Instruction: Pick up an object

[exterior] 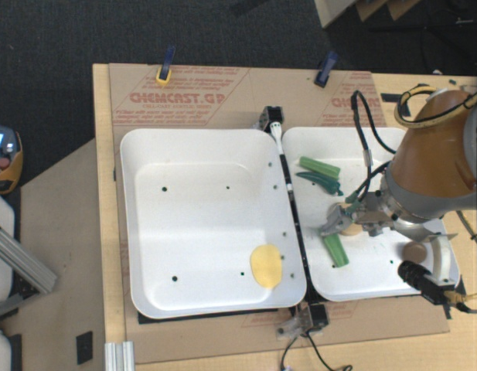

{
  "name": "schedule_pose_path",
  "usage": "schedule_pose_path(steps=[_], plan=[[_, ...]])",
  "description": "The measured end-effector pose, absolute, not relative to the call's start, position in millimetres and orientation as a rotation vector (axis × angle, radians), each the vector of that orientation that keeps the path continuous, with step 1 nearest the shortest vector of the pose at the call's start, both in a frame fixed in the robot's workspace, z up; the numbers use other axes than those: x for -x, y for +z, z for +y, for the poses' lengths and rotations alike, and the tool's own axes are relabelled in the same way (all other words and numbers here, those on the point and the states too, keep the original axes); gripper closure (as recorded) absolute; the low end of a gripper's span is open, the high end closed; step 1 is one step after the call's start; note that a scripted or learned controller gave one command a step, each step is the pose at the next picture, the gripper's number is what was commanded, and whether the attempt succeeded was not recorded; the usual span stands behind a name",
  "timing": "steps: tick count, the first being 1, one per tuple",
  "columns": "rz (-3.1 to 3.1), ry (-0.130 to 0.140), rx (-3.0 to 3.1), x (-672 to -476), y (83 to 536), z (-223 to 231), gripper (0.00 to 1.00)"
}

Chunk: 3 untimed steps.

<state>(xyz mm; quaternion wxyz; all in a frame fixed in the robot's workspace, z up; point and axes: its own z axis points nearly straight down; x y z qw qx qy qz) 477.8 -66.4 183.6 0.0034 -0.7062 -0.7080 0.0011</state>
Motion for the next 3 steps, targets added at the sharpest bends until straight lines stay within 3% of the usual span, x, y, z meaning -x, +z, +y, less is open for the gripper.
schedule_pose_path(steps=[1, 2, 3], plan=[[-2.214, 0.002, 2.225, -478.5, 81, -94, 0.0], [-2.221, -0.002, 2.223, -479.2, 95, -93, 1.0], [-2.237, -0.021, 2.225, -481.9, 302, -62, 1.0]])
